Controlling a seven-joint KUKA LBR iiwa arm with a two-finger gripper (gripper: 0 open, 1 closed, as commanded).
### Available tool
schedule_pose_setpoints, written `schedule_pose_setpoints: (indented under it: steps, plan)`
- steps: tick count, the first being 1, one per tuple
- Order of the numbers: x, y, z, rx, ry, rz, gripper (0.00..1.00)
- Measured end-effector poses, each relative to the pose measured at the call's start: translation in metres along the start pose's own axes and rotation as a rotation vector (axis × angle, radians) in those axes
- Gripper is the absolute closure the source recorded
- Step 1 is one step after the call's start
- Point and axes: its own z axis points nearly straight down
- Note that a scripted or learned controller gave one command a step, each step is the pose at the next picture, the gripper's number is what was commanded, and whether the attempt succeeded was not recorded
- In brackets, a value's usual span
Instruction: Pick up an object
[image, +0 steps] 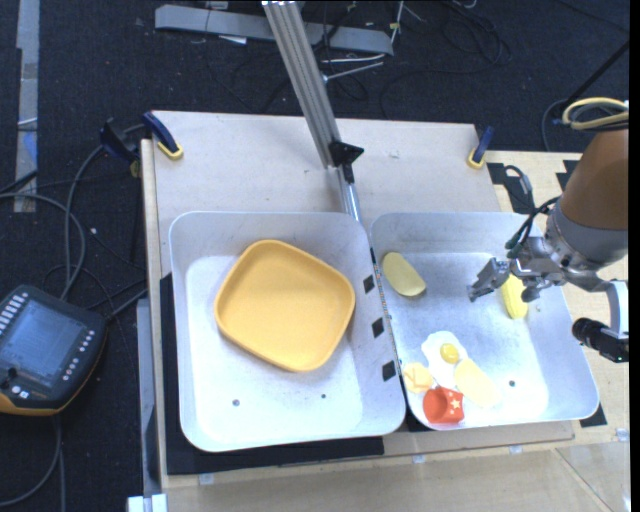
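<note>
The small yellow plastic piece (515, 298) lies in the right white bin (560, 395), near its far right side, directly at my gripper (510, 283). It looks light, stiff and smooth, so likely slippery; I would take it across its narrow middle. I cannot tell whether it is between my fingers, nor how wide they stand. Further off sit a pale yellow oval slice (404, 275), a toy fried egg (446, 352) and a red toy piece (442, 404); the left bin (200, 410) holds a yellow square plate (285, 303).

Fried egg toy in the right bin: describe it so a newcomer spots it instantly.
Look in the right shallow white bin, at the cluster against its near edge. The flat white fried egg toy tops that cluster; its yellow yolk sets it apart from the red piece and pale yellow pieces beside it.
</note>
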Motion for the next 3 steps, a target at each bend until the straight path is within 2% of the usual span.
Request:
schedule_pose_setpoints:
  steps: [1, 2, 3]
  plan:
    - [-0.005, 0.006, 0.057, 0.0, 0.0, 0.0, 0.0]
    - [-0.006, 0.007, 0.044, -0.006, -0.001, 0.0, 1.0]
    - [-0.008, 0.007, -0.018, -0.01, -0.002, -0.001, 1.0]
